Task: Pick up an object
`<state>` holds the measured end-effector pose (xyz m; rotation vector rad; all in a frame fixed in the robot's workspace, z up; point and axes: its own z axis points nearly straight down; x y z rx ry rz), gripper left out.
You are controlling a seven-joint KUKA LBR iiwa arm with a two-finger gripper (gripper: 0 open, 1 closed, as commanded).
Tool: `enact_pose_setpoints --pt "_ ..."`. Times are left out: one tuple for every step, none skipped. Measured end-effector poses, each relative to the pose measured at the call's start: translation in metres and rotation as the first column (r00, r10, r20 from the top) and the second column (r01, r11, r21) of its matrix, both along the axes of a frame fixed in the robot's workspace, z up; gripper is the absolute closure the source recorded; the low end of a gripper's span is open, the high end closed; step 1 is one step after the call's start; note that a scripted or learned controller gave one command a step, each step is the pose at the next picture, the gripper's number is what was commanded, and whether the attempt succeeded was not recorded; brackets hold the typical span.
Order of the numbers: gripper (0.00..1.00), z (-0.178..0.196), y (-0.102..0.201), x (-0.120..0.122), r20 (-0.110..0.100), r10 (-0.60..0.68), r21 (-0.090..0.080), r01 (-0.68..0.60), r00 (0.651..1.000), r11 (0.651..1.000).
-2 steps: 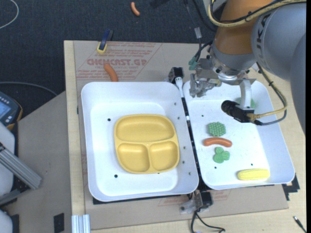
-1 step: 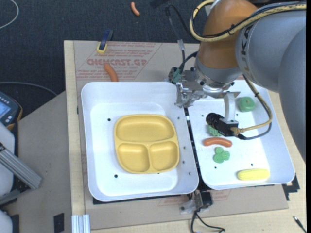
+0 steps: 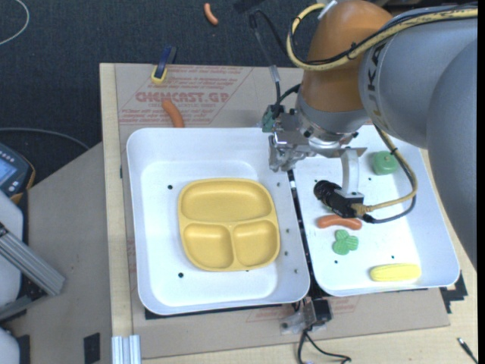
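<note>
hand [image 3: 282, 164] hangs over where left bin [image 3: 151, 196] meets right bin [image 3: 424, 226]; yellow tray [image 3: 227, 224] lies in left bin.

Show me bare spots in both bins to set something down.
Left bin: bare strips left of and behind the yellow plate. Right bin: open floor between the green piece and the corn. Crowded near the divider, around the end effector, orange sausage and green toy.
</note>
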<state>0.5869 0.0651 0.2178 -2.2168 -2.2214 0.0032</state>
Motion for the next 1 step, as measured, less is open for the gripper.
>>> enact_pose_setpoints --pt "1.0 0.0155 -0.0005 0.0034 0.007 -0.002 0.0 0.002 1.0 1.0"
